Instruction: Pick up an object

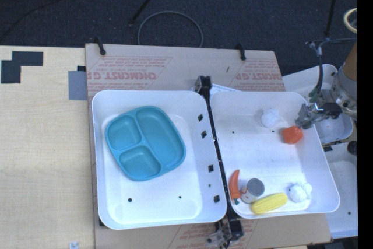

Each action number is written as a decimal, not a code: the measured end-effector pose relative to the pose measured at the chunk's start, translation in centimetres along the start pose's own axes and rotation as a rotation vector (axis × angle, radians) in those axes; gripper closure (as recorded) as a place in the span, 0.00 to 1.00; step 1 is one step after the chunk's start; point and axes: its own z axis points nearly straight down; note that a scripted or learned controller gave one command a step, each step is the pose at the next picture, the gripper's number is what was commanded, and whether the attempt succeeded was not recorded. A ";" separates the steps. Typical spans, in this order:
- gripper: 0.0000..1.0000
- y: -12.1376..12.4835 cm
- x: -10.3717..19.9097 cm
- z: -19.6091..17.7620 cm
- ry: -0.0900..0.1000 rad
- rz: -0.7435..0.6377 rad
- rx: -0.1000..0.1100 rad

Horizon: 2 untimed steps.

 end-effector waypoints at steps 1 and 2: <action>1.00 0.8 6.0 0.8 0.004 -0.003 0.007; 1.00 0.9 11.8 0.0 0.004 -0.004 0.007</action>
